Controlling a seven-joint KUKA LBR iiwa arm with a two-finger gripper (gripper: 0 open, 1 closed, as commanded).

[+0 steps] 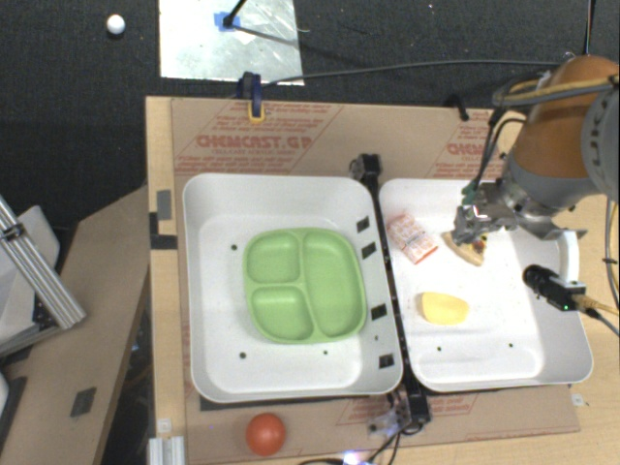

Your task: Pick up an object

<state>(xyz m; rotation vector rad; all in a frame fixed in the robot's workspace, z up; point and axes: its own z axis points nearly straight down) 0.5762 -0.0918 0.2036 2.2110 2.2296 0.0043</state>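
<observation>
Cardboard (291,129) under both bins carries red lettering that we read as "CHEMCAST", printed upside-down-looking near the upper middle of the frame and again at the upper right. In the right bin (552,352) we see the gripper (472,229) low over a small tan object (471,251), right of centre; whether it is spread or closed we cannot tell. Just left lies a red-and-white packet (411,237), its print too small to read, and below it a yellow piece (443,308). A green divided tray (303,284) fills the left bin (208,260). An orange ball (265,433) sits at the bottom edge.
</observation>
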